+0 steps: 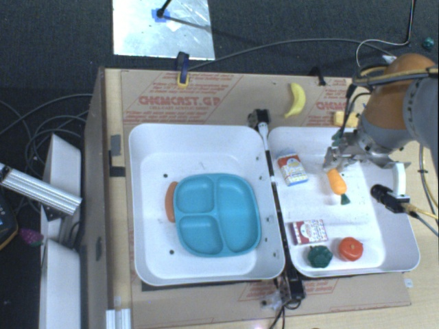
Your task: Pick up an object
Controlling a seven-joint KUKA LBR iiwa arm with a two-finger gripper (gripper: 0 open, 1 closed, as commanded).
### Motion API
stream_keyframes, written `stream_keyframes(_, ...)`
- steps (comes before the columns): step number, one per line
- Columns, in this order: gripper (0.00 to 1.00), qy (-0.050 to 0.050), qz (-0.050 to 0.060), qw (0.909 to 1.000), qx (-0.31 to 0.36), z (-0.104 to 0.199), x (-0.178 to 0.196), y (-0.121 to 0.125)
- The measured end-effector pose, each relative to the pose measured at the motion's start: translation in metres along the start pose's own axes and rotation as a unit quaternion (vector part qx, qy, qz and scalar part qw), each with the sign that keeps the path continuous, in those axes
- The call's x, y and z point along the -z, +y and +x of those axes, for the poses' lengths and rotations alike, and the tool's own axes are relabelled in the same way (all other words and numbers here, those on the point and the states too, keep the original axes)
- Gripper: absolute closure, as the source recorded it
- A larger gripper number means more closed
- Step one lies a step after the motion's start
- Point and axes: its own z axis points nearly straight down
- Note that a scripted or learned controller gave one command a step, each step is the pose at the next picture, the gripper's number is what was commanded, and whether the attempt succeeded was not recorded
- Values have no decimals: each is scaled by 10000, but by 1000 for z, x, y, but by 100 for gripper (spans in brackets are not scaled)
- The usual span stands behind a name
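The grey arm (394, 105) with its orange band reaches in from the right over the right bin (398, 249), and the jaws (336, 162) hang low at the bin's upper part, just above the carrot (336, 183); whether they are spread or pressed together cannot be told, since the wrist hides them, and nothing is seen between them; the carrot lies orange with a dark green tip pointing toward the near edge, touching or just under the jaws; left of it, near the divider, lies a small red and white box (292, 169); at the bin's near end sit a red and white carton (309, 232), a dark green vegetable (319, 256) and a red tomato (350, 249), close together; the left bin (151, 156) holds a blue divided plate (217, 214) with an orange sausage (170, 201) just beside its left edge; a yellow banana (296, 99) lies on the counter (206, 98) beyond the bins.
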Motion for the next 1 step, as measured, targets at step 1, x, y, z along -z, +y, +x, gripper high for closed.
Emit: stream_keyframes(1,100,2,-6,10000,1,80,74,-15)
